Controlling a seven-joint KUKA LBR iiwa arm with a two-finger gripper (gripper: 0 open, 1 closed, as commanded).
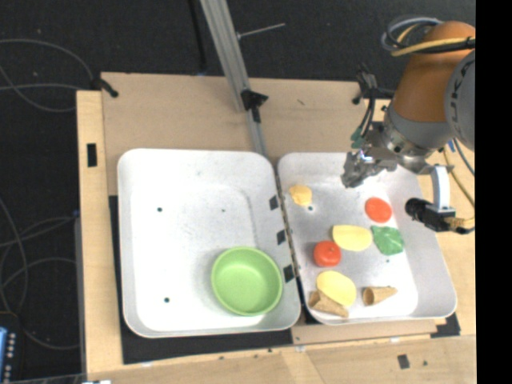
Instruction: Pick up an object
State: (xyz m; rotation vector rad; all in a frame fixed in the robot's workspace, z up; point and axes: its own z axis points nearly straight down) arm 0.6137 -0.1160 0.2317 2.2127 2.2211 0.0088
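Camera view: gripper (354,174) hangs above the right bin's (424,294) far end, nothing seen between its fingers; their spacing cannot be told. Small yellow piece (300,195) lies near, left of it.

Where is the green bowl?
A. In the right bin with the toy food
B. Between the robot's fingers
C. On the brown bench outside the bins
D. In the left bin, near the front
D: the green bowl sits alone in the left bin, near its front edge, while the toy food lies in the right bin and the gripper hangs over that bin's far end.
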